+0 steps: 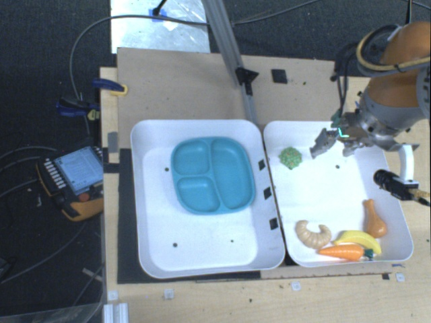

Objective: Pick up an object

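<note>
The gripper (322, 144) hangs over the far part of the right bin (331, 195), pointing toward that bin's far left corner. From this slant I cannot tell whether its jaws are spread or pressed together, and nothing can be seen between them. Nearest to it is a small green broccoli (291, 157), lying just beside the tip on the bin floor, close to the left wall and near the far edge, apart from the gripper. The other things that could be picked lie well away along the near edge of the same bin. A pale tan croissant (314, 233) curls toward the near left. A yellow banana (361, 239) lies to its right, with an orange carrot (342, 252) touching it along the near wall. An orange-brown drumstick (374, 219) stands tilted by the right wall, just beyond the banana. In the left bin (202, 242) a blue divided plate (213, 175) lies flat toward the far edge, its three compartments bare. Both bins rest side by side on the tan bench (175, 79), their inner walls touching.
</note>
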{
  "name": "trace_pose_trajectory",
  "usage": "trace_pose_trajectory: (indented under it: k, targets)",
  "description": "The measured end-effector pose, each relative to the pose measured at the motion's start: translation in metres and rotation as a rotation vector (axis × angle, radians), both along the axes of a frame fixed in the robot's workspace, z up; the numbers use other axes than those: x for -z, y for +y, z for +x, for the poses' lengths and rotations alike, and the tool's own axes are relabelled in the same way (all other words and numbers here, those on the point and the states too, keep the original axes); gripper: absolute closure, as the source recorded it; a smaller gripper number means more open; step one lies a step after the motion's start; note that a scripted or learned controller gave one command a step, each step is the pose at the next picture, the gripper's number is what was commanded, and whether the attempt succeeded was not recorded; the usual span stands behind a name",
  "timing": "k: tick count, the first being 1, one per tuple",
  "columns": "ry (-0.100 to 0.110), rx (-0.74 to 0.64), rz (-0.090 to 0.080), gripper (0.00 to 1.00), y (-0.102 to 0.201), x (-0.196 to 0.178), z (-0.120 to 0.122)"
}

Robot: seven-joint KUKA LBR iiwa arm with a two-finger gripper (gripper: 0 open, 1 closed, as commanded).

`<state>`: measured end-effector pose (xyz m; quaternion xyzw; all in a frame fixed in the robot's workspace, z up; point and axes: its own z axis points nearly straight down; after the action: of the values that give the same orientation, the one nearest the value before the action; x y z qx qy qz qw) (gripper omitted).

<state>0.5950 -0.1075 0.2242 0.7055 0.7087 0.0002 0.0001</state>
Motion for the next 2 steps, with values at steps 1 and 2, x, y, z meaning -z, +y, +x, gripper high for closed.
trace_pose_trajectory:
  k: [1,2]
  targets:
    - [-0.001,0.000,0.000,0.00,0.000,0.000,0.000]
    - [0.003,0.004,-0.001,0.00,-0.010,0.054,0.002]
